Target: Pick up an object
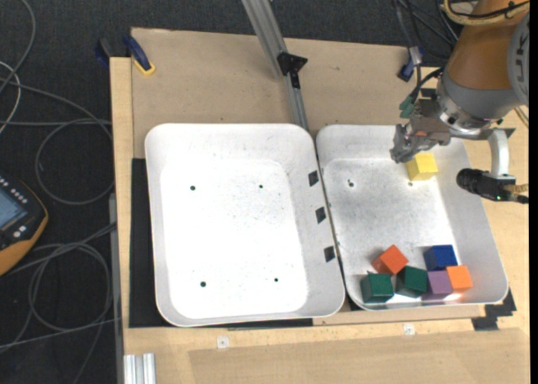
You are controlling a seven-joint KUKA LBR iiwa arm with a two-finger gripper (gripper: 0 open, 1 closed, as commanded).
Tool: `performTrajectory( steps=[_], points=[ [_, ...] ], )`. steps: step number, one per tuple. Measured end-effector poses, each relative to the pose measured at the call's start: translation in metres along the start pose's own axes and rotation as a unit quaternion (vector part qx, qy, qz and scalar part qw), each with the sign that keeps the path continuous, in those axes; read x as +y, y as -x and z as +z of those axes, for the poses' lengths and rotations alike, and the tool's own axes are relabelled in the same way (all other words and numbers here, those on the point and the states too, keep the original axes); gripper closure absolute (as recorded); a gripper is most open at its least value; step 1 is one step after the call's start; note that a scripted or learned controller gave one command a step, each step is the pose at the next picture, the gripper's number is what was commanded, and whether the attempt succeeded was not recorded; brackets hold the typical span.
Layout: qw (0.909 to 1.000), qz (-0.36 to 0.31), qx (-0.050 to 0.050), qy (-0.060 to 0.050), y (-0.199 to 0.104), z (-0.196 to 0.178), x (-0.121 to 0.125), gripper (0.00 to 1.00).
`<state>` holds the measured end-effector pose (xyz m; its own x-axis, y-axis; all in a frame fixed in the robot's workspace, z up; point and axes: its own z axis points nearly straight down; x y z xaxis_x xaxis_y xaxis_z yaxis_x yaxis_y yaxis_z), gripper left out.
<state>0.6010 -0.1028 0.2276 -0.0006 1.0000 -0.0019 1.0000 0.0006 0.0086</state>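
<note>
My gripper (406, 149) hangs over the far end of the right bin (370, 206), below the arm's orange band. A yellow block (422, 165) shows just right of and below the gripper's tip, touching or nearly touching it; I cannot tell whether it is gripped or lying on the bin floor. At the bin's near end lies a cluster of blocks: a red-orange one (391, 259), a dark green one (378, 287), another green one (414, 278), a blue one (440, 256), a purple one (438, 283) and an orange one (459, 276).
The left bin (227, 231) sits beside the right one, with black clips (320, 214) along the shared edge. A slanted metal pole (269, 29) rises from behind the bins. Cables lie on the floor at the left.
</note>
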Motion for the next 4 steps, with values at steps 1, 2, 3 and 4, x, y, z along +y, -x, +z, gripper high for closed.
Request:
performTrajectory(
  steps=[1,2,3,4],
  points=[
    [1.0000,0.000,0.001,-0.002,0.000,-0.018,0.001,1.00],
    [1.0000,-0.004,0.002,-0.003,-0.063,-0.020,0.019,1.00],
    [1.0000,-0.003,0.002,-0.003,-0.107,-0.023,0.027,1.00],
    [1.0000,-0.004,0.002,-0.003,-0.165,-0.027,0.046,1.00]
  ],
)
